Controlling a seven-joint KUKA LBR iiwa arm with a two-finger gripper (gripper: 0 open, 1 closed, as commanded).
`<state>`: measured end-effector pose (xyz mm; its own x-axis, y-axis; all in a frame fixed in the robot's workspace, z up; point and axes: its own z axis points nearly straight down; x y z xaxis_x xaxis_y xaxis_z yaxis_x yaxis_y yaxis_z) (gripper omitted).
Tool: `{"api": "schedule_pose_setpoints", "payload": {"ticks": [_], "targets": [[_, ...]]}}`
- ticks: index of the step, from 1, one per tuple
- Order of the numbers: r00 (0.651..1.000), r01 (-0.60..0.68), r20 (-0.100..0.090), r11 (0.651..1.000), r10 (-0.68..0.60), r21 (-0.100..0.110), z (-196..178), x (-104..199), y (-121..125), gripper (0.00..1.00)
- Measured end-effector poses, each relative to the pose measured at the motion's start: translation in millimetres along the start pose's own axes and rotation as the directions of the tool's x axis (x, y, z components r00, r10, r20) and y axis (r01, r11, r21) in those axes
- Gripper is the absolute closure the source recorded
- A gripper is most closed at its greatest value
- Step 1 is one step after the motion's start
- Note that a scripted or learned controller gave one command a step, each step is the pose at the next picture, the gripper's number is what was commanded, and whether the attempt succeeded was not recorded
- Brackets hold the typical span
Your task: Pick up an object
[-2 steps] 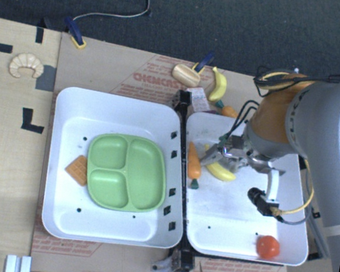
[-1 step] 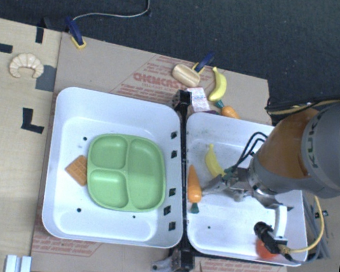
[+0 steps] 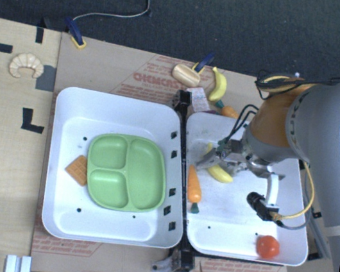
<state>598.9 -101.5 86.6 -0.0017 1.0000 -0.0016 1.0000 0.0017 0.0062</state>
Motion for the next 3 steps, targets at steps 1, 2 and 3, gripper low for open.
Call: {"api": "schedule_pose_setpoints", "payload": {"ticks": [1,2,3], "targets": [[1.000,0.000,0.000,1.000,0.000,0.005,-64,-21,70,0.00],[1.000,0.000,-0.001,1.000,0.000,0.007,-1,-12,30,0.00],[1.000,0.001,-0.001,1.000,-0.001,0.007,-10,-11,30,1.00]]}}
